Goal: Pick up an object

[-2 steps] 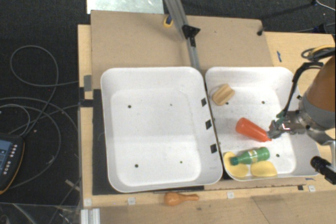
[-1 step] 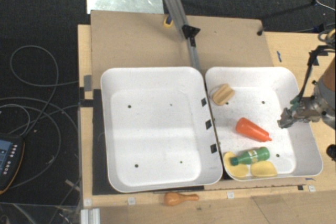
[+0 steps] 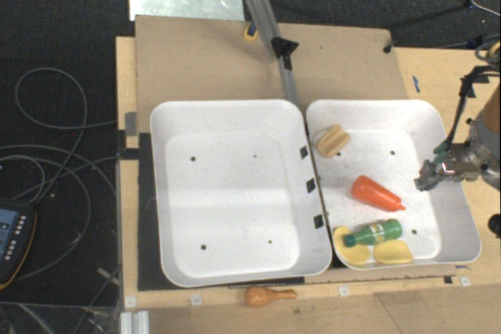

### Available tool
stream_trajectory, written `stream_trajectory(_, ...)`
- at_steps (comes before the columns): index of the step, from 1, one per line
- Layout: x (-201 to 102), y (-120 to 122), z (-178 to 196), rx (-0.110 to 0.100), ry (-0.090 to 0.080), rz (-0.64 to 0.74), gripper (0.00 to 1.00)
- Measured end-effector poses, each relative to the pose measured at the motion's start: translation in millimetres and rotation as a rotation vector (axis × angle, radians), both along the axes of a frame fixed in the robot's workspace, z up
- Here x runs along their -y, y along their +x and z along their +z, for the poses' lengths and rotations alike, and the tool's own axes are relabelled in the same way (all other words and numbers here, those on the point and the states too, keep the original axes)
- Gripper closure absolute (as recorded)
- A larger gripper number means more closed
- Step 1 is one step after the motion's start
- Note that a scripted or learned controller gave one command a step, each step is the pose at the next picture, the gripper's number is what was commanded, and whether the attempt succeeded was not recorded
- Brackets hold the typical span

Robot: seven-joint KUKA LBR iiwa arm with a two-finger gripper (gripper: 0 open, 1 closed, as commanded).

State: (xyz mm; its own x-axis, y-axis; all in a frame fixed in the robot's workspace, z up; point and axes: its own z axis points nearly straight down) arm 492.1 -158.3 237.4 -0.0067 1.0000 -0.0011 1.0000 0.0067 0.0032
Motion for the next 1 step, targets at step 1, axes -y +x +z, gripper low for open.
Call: stream_trajectory(1,-52.4,28.8,-8.0,0.000,0.002,0.005,1.00)
